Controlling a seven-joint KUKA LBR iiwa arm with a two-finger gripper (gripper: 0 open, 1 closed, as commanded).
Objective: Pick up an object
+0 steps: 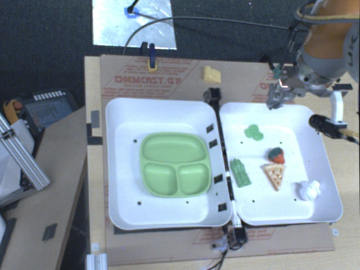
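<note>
Right bin | pizza slice tip points toward camera, long axis near-far | jaws state unclear

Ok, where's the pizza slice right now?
In the right bin, toward its near right part: the pizza slice lies just below the strawberry, with the white lump to its right.

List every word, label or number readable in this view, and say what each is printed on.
"CHEMCAST GP", red print, seen upside down, on the brown protective sheet behind the left bin.
Further red print on the same sheet, at its far right corner and along its near edge: too blurred to read.
Handheld pendant screen at left: too small to read.
</note>
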